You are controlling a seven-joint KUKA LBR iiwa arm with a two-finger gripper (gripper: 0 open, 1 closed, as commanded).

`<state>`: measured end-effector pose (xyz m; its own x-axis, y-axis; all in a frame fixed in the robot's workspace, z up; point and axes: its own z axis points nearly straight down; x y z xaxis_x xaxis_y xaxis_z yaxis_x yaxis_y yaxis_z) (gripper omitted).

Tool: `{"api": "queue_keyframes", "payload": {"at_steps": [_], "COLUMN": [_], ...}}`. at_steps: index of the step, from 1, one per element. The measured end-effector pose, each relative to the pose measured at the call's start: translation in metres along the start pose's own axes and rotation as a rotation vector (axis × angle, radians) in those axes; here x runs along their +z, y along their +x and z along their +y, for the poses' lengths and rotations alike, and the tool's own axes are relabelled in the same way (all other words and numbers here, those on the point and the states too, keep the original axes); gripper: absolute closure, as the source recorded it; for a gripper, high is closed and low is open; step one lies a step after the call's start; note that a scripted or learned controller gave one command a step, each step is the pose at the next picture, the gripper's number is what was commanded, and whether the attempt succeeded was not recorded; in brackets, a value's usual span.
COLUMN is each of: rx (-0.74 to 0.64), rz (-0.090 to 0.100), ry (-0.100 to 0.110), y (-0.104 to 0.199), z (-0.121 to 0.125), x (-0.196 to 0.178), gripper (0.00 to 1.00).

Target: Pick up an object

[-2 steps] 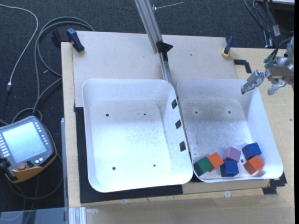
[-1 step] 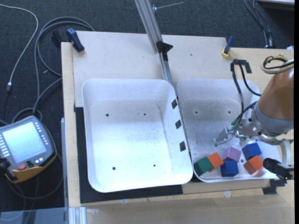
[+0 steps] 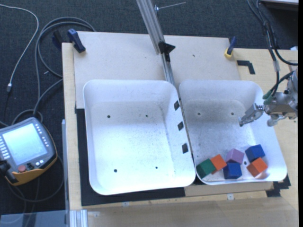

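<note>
Two bins side by side on the bench; blocks gathered in the right one.

The left bin (image 3: 94, 98) is set at 9 o'clock of the right bin (image 3: 208, 91), rims touching. A cluster of blocks (image 3: 233, 163) is packed into the right bin's 5 o'clock corner. The gripper (image 3: 258, 115) is seen at the right bin's 3 o'clock rim, behind the blocks. A handheld pendant (image 3: 26, 148) lies off the bench at 9 o'clock.

Tool (image 3: 258, 115) over right bin (image 3: 208, 91) — coloured blocks (image 3: 232, 163) in its near corner.
</note>
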<state>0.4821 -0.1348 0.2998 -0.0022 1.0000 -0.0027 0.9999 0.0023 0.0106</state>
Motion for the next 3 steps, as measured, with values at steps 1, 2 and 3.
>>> {"api": "queue_keyframes", "payload": {"at_steps": [1,2,3], "rx": [-0.001,0.002,-0.005], "rz": [0.001,-0.001,0.004], "ry": [0.005,0.006,0.008], "y": [0.000,-0.043,0.013], "z": [0.000,0.072,0.110], "x": [-0.007,0.017,0.043], "gripper": [1.00,1.00,1.00]}}
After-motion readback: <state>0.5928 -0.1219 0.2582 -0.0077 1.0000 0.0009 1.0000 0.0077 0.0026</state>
